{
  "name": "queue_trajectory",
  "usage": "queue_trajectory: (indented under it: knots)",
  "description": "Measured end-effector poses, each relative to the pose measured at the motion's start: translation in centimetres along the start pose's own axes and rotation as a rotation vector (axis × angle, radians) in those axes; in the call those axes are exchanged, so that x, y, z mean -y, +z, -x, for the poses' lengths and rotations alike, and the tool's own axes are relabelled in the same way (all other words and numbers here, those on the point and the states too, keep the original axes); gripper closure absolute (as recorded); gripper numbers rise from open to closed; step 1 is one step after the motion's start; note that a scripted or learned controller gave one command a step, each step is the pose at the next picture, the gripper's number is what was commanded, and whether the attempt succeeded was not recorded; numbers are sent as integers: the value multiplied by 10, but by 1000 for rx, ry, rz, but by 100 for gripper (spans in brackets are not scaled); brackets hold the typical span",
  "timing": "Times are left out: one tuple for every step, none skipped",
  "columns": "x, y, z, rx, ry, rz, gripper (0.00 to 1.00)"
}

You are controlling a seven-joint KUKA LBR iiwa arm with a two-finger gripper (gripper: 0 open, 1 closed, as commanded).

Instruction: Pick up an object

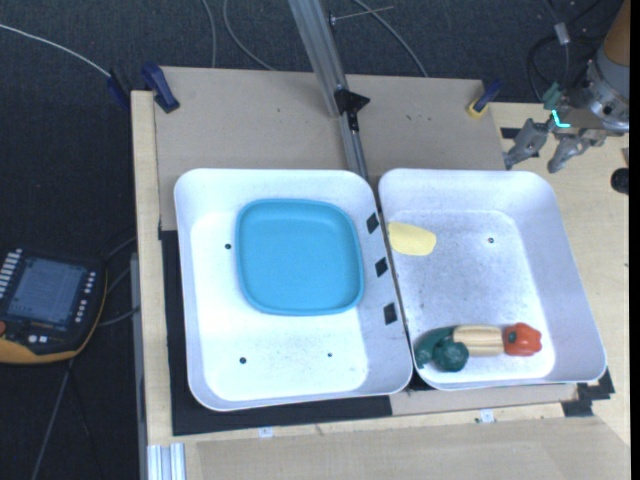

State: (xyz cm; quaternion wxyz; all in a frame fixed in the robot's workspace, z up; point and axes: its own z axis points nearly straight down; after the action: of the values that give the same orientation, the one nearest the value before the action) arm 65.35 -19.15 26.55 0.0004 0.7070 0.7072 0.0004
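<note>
Hovering at two o'clock, off the right bin's (560, 203) far corner: jaws (546, 148) spreading open, gripping nothing. Sitting in that bin: yellow piece (411, 239) at ten o'clock by the divider; green lump (443, 352), tan stick (478, 340) and red piece (521, 339) crowding together at six o'clock against the near wall. Lying in the left bin (200, 268): blue tray (300, 256). Risking, probably, a pinch on two touching items at once, or fingers striking the wall and skidding off.
</note>
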Motion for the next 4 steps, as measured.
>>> queue_trajectory:
  knots:
    - [0,0,0,0,0,0,0]
    - [0,43,-5,-1,0,-4,0]
    - [2,98,4,-1,1,-5,0]
    - [8,142,6,-1,0,-4,0]
